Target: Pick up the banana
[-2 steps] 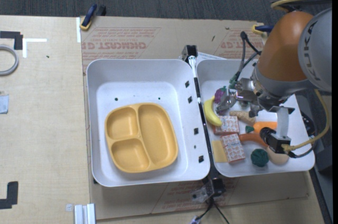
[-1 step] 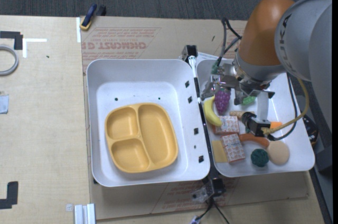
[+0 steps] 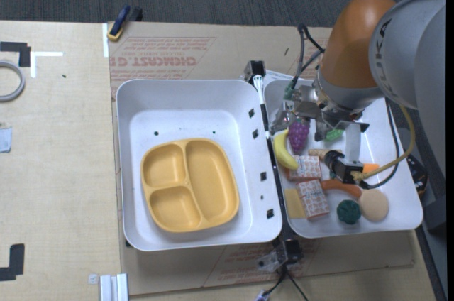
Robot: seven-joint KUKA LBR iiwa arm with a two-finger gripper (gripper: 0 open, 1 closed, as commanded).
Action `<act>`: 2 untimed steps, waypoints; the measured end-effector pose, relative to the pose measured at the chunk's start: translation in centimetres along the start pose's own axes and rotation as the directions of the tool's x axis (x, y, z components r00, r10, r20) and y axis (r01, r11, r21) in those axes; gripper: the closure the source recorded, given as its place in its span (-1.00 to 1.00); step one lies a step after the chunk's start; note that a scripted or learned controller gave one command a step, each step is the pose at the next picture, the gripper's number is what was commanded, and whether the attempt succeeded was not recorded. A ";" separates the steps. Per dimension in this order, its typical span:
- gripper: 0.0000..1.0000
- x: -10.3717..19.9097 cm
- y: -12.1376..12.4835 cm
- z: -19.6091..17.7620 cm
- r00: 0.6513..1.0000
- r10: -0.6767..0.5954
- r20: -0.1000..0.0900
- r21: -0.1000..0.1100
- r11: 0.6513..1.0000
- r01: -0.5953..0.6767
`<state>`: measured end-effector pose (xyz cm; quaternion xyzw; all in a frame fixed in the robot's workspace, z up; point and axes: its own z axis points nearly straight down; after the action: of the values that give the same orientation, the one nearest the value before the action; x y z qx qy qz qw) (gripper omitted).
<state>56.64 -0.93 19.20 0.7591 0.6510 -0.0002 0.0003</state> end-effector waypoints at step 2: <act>-1.00 0.0 0.0 0.0 1.000 0.000 0.000 0.000 1.000 0.000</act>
<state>56.64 -0.93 19.20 0.7591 0.6510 -0.0002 0.0003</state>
